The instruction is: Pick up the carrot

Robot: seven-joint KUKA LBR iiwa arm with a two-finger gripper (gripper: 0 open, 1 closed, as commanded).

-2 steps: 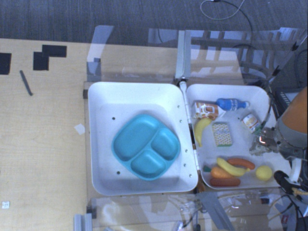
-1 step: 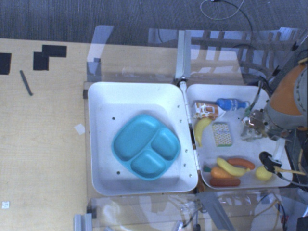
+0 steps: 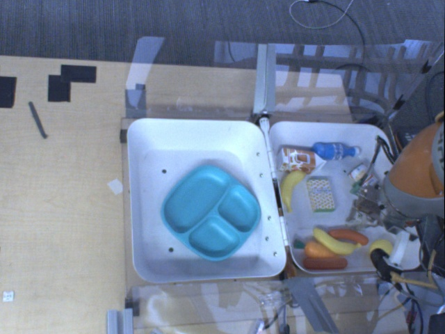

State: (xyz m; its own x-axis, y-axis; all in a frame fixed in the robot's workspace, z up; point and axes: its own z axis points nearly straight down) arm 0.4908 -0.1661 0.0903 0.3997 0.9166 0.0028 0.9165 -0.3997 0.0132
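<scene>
Claw (image 3: 364, 211) hanging low in the right bin (image 3: 299, 136)
Carrot (image 3: 318, 250) is lying at lower right beside a banana (image 3: 334, 242); claw's too blurry, can't tell its state. Packet (image 3: 299, 160) label unreadable.

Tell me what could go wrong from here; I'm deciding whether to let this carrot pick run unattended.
The carrot lies packed among a banana and two sausage-like pieces in the right bin, so the gripper may close on a neighbour instead. It also sits close to the bin's near wall, which could block a finger. Similar orange-red colours could confuse targeting.
</scene>
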